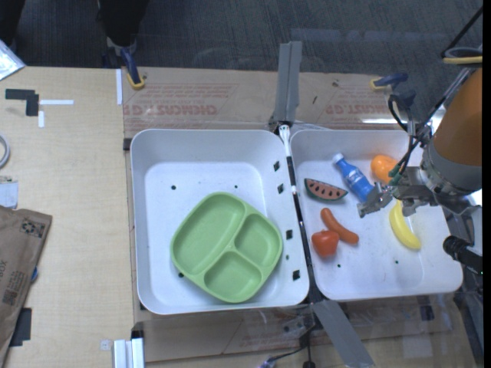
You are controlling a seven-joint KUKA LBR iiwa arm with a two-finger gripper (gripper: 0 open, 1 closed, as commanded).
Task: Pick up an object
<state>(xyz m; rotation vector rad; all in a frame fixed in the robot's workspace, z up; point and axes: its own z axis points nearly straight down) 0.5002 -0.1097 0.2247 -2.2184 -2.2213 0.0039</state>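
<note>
Right bin (430, 282) held six small toys. Blue bottle (352, 177) lay tilted near the bin's middle, upper end toward 11 o'clock, lower end toward 5 o'clock, touching or just short of the end effector (374, 202). Orange fruit (383, 165) sat just beside the bottle at 3 o'clock, partly behind the arm's cables. Watermelon slice (325, 189) rested at 8 o'clock from the bottle, close to the bin's left wall. Sausage (339, 227) lay below the slice, slanted, with a red tomato (325, 241) touching it at 7 o'clock. Banana (404, 228) lay at 4 o'clock from the end effector, near it but apart.

Hung low over the right bin, reaching in from 3 o'clock, tip at the bottle's lower end. Could not tell whether released or clenched; nothing seen held in it. Orange band (464, 121) and grey wrist stood above, at 2 o'clock from the toys.

Left bin (153, 205) carried one green divided plate (226, 245), three compartments, turned at an angle, set toward the bin's 6 o'clock side.

Both bins sat side by side on the worktop (61, 205), walls touching along the middle.
</note>
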